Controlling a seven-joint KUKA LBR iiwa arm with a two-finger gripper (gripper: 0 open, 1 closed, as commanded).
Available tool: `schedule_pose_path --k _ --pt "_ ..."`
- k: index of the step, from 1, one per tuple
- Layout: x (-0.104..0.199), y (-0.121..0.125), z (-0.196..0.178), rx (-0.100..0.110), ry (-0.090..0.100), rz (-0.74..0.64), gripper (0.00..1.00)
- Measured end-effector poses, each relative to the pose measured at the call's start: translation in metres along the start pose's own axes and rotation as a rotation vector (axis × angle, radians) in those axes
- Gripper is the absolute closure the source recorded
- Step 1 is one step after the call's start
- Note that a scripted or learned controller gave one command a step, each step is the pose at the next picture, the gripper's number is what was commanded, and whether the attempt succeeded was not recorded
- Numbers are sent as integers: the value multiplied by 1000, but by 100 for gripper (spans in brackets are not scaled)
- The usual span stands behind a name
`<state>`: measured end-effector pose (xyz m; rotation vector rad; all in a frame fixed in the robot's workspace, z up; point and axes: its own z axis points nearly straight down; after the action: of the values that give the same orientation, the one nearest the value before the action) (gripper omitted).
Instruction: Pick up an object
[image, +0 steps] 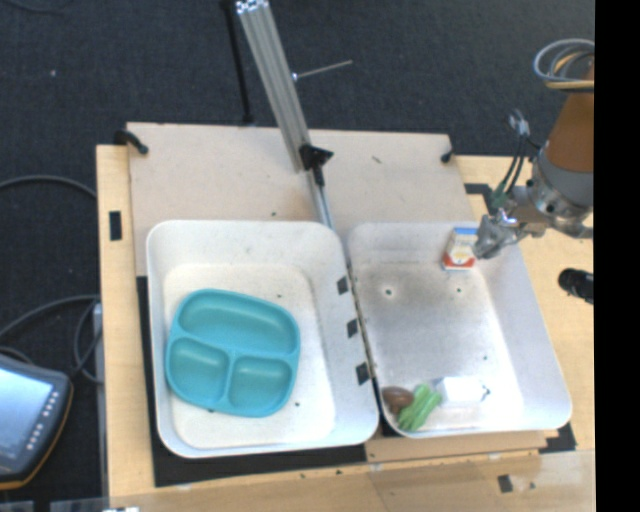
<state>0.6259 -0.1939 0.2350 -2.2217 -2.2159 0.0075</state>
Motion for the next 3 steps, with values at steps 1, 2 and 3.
schedule_pose_path --k 1,2,3 --pt "50 -52 -21 -8 2 -8 100" --pt "107 -34 38 -2 2 -9 100" --pt "142 -109 35 -4 2 -4 100"
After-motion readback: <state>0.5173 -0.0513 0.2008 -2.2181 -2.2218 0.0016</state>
